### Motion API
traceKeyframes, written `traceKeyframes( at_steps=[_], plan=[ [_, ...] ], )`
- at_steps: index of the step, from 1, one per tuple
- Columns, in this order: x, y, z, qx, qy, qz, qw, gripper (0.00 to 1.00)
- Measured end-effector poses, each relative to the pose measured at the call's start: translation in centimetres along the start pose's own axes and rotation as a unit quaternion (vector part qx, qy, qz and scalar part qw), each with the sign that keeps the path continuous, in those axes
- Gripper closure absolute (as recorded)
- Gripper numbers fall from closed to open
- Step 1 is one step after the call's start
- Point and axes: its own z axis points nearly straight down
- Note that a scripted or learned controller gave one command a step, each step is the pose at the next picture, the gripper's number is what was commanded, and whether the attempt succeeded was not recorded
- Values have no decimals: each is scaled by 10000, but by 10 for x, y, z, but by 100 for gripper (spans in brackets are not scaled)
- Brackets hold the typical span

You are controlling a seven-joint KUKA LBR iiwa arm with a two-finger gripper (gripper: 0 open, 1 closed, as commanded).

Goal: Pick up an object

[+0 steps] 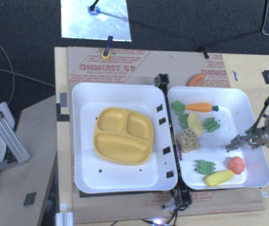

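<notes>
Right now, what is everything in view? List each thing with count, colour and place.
bins: two, white, side by side on the bench
divided plate: one, yellow, left bin
carrot: one, orange, right bin, far side
bread slice: one, tan and speckled, right bin, left part
pale yellow piece: one, above the bread
green pieces: several, right bin
corn cob: one, yellow, right bin, near edge
red round piece: one, beside the corn
orange piece: one, on the board behind the right bin
gripper: one, grey, over the right bin's right part
</notes>
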Motion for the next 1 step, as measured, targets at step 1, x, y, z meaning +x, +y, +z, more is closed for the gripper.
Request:
traceKeyframes(
  at_steps=[1],
  plan=[
    [3, 1, -7, 8, 14, -28, 10000, 100]
  ],
)
